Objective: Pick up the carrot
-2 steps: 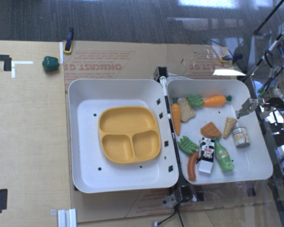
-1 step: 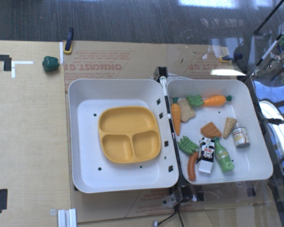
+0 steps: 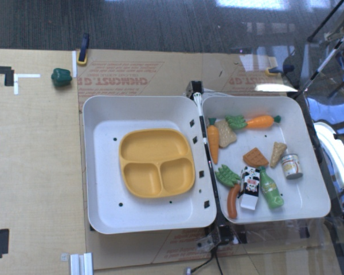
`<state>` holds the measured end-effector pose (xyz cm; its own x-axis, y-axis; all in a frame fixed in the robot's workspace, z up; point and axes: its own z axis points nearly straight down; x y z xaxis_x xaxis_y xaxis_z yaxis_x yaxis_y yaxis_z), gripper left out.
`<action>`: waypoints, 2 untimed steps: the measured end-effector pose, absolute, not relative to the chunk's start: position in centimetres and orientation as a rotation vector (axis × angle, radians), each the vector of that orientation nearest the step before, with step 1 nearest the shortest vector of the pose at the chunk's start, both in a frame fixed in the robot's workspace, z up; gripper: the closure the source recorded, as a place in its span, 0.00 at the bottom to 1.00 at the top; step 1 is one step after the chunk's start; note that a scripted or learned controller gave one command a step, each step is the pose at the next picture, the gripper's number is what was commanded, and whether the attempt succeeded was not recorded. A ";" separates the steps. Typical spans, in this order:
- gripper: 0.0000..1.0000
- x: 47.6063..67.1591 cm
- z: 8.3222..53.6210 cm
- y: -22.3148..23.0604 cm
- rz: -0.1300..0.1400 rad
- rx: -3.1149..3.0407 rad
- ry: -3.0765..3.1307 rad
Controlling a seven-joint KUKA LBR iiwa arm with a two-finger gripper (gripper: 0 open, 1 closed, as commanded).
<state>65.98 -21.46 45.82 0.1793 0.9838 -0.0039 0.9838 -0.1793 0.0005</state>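
Carrot (image 3: 260, 121) lies along the right bin's (image 3: 309, 153) far edge, leafy end toward the far-left corner, ungrasped. Step: approach pending. Claw state: cannot tell. Next move — descend over its middle, straddling its width.

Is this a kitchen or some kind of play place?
Probably a robot test bench, not a kitchen. Two white bins sit on cardboard, one holding a yellow divided plate, the other toy food like a carrot.
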 end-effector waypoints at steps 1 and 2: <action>1.00 66.2 46.5 -21.4 -0.008 2.402 2.017; 0.00 66.2 46.5 -21.4 -0.009 2.403 2.016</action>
<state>66.15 -21.39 46.50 0.1736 0.9848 -0.0074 0.9848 -0.1736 0.0001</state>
